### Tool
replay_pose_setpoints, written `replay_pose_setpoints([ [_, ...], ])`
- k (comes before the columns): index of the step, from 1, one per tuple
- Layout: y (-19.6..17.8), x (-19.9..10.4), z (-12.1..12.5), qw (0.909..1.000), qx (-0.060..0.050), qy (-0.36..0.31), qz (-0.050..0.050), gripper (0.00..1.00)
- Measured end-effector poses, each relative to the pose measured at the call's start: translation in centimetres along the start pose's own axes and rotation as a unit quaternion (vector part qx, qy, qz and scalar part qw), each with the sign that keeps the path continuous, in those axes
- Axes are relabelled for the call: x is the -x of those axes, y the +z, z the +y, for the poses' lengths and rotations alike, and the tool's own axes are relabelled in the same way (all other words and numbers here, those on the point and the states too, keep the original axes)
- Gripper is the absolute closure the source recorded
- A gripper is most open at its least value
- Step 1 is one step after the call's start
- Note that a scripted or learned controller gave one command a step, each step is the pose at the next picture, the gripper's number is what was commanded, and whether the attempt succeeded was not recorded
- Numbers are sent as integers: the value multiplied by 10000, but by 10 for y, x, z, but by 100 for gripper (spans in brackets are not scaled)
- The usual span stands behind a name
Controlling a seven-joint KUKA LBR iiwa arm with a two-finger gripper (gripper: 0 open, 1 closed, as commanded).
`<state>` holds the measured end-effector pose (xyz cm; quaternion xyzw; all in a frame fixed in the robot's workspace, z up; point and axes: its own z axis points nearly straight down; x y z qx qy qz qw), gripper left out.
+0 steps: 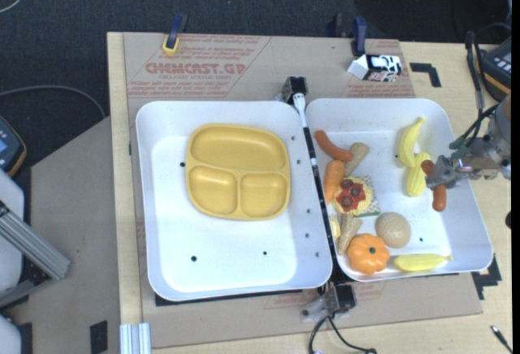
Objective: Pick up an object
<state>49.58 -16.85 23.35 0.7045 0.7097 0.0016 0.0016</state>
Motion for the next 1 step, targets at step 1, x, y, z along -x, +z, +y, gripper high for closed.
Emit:
replay_pose_setpoints([
  [1, 5, -56, 26, 10000, -4, 4, 0, 100],
])
